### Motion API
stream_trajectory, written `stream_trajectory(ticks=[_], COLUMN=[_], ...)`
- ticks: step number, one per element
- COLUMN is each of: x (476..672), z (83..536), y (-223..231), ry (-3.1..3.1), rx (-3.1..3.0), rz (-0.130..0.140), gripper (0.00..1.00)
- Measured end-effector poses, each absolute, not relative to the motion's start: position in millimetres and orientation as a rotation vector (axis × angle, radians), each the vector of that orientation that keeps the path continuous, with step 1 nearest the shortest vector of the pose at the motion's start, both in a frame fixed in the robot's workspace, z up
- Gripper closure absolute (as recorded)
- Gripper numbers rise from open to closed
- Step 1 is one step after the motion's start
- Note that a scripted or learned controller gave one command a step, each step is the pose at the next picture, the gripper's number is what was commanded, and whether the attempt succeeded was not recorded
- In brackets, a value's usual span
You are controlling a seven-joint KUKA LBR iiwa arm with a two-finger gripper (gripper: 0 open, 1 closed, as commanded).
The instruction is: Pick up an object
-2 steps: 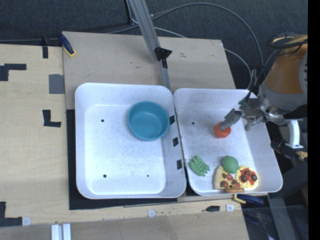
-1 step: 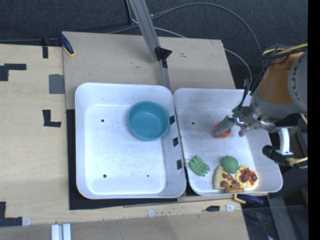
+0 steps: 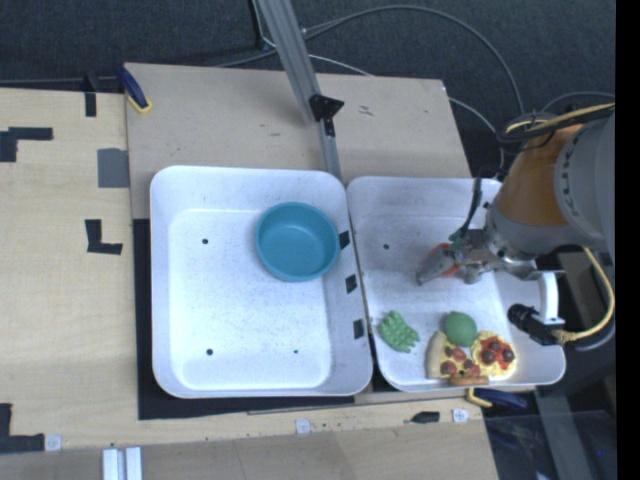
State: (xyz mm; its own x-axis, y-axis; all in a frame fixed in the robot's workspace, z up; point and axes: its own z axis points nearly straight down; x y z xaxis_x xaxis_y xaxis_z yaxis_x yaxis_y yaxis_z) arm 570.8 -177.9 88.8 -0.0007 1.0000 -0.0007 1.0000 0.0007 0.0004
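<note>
Bowl [image 3: 297, 241] first, going from left: teal, round, mouth up, so no long axis to speak of. It sits in the left bin [image 3: 190, 298], up near the top right corner, close to the divider w/ the right bin [image 3: 400, 208]. Rest of the left bin floor is bare white w/ a few dark dots.

Over the divider, right bin's near edge holds three toy foods in a row. Green leafy piece [image 3: 398, 331] lies w/ long axis slanting from upper left to lower right. Next, a round green ball-like item [image 3: 460, 326], no clear direction. Just below and touching it, a pizza slice [image 3: 472, 357] w/ red toppings, long axis roughly left-right along the bin's front wall, crust end at left.

My end effector [image 3: 438, 266] hangs over the middle of the right bin, above the food row and apart from it, fingers pointing left and down. Fingers look spread apart, nothing between them. My arm [image 3: 545, 193] comes in from the right over the bin wall.

A grey pole [image 3: 290, 48] slants across the worktop [image 3: 230, 118] behind the bins.
</note>
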Motion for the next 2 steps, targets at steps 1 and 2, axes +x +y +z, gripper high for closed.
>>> stream_trajectory(ticks=[1,2], x=[571.5,577.2], z=[100.7,154.5], y=[-178.7,-169.2], ry=[2.22,2.221], rx=[2.218,2.217], rz=[0.001,0.004], gripper=[1.0,1.0])
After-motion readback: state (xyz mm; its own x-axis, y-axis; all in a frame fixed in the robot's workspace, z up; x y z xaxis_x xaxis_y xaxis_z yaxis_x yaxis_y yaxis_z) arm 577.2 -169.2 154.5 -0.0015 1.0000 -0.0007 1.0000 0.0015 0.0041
